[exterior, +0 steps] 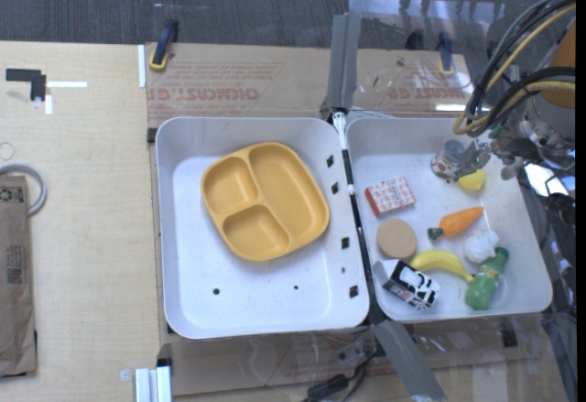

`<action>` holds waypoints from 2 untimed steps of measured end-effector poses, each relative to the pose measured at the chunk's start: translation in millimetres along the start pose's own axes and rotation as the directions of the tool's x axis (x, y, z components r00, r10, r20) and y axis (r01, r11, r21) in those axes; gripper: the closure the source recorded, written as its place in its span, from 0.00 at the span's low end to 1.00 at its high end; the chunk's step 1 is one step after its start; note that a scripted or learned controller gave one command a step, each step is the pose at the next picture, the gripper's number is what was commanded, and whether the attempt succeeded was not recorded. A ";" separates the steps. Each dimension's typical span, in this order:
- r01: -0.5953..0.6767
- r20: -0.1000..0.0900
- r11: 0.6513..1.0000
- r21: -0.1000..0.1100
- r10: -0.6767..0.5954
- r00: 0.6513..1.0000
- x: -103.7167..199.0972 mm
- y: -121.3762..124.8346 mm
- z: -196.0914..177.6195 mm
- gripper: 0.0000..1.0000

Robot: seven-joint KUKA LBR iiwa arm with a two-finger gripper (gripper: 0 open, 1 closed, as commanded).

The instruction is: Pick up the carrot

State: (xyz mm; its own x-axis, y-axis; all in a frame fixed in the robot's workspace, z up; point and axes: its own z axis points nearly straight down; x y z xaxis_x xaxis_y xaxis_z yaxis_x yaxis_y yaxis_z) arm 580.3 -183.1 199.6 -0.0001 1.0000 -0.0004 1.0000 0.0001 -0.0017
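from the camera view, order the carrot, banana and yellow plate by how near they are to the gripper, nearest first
Measured from the gripper, in the right bin's far part:
1. carrot, just toward the camera from it, mid right bin.
2. banana, farther toward the near edge, same bin.
3. yellow plate, over in the left bin.

A pale wooden bench is seen from above, with two shallow white bins set side by side on it at the centre and right of the frame. The left bin and the right bin are laid over a sheet of brown cardboard, whose printed lettering is shown upside down along the upper middle. The sheet is pinned at its upper edge by a blue-and-yellow clamp. A brown paper bag is laid flat at the lower left edge, beneath a grey ring. A black bracket is fixed at the upper left.
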 end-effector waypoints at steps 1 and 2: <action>0.129 0.001 0.992 0.000 -0.129 0.992 -30.0 -41.4 24.1 0.00; 0.102 -0.009 0.995 -0.003 -0.103 0.995 -30.6 -18.2 108.1 0.00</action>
State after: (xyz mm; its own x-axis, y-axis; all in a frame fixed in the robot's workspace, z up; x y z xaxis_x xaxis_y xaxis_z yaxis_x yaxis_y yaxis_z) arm 561.9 -213.7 91.5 -0.1026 0.9947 0.0090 0.9947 0.1026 0.0012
